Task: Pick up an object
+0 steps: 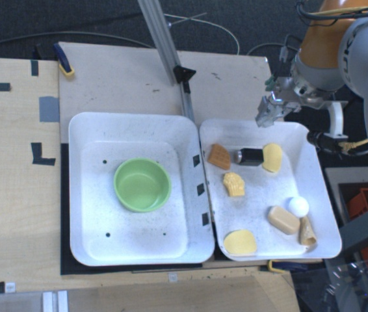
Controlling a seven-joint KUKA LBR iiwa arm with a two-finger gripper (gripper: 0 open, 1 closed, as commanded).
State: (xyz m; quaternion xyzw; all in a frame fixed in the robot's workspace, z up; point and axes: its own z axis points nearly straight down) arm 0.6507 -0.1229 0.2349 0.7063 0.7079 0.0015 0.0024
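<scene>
The right bin (317, 174) holds several toy foods: an orange-brown waffle piece (219, 156), a black and grey cylinder (249, 156), a pale yellow lump (272, 157), a yellow corn-like piece (234, 184), a flat yellow disc (240, 242), a tan block (283, 219), a white ball (298, 206) and a tan cone (307, 233). My gripper (266, 116) hangs above the bin's far rim, apart from all of them, with nothing visible in it.
A green bowl (142, 184) sits in the left bin (86, 174). A slanted metal pole (161, 31) rises behind the bins. Cables lie on the dark floor beyond the bench. A blue and yellow clamp (63, 60) rests at the bench's far left.
</scene>
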